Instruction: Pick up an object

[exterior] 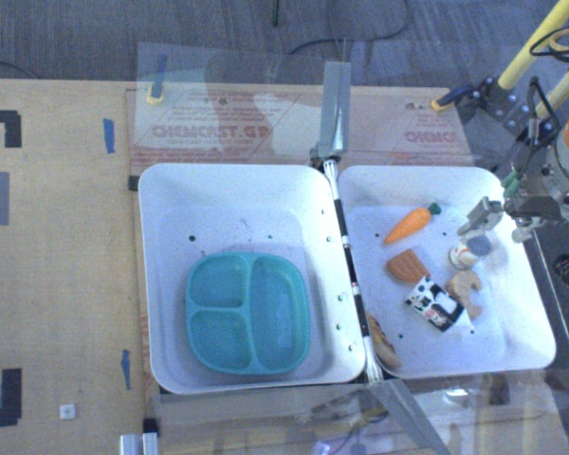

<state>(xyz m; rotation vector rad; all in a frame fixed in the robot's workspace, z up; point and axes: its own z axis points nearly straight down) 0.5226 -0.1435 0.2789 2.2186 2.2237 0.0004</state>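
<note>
The right bin (512, 344) holds several small toys. An orange carrot (410, 224) with a green tip lies at the upper middle. Below it is a brown ridged piece (408, 265), then a black-and-white cow toy (434, 304). A beige piece (467, 283) lies right of the cow, and a small blue-and-white round thing (471, 249) lies above that. My gripper (484, 217) hangs over the bin's right side, just above the round thing and right of the carrot. I see nothing held in it.
The left bin (171, 197) holds a teal divided plate (249, 313). A tan object (387, 347) lies in the right bin's front left corner. A metal divider (346, 263) runs between the bins. Cables and yellow tubing (541, 36) sit at the back right.
</note>
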